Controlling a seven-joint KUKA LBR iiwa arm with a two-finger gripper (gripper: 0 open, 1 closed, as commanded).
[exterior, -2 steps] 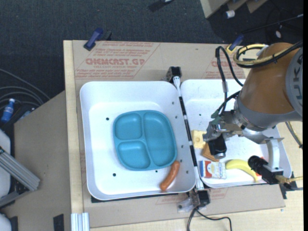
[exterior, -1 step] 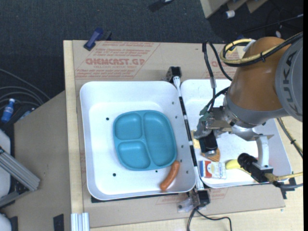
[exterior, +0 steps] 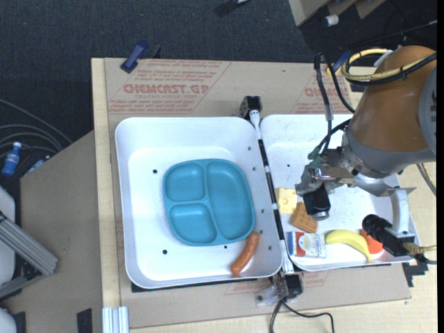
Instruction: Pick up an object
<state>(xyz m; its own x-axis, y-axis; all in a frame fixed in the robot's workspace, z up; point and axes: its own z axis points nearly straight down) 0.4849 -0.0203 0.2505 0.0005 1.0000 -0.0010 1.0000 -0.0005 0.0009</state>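
We look down at a slant on a bench (exterior: 104, 186) covered in brown cardboard that carries two shallow white bins side by side. The left bin (exterior: 132, 207) holds a blue divided plate (exterior: 208, 201) near its middle and a toy sausage (exterior: 245, 253) lying at an angle by the bin's lower right corner, just beside the plate's edge.

The grey and orange arm (exterior: 395, 109) reaches in from the right over the right bin (exterior: 291, 134). Its end effector (exterior: 316, 197) hangs low over the left half of that bin. We cannot tell how far open it is, and we see nothing gripped in it.

The things that could be picked up lie along the right bin's lower left. A yellow cheese block (exterior: 286, 200) sits against the left wall, with a brown cracker (exterior: 303, 220) just beside it and directly under the end effector. Below them lie a small white carton (exterior: 305, 245) with red and blue print, a yellow banana (exterior: 347, 240) and, touching the banana's right end, an orange object (exterior: 375, 246).
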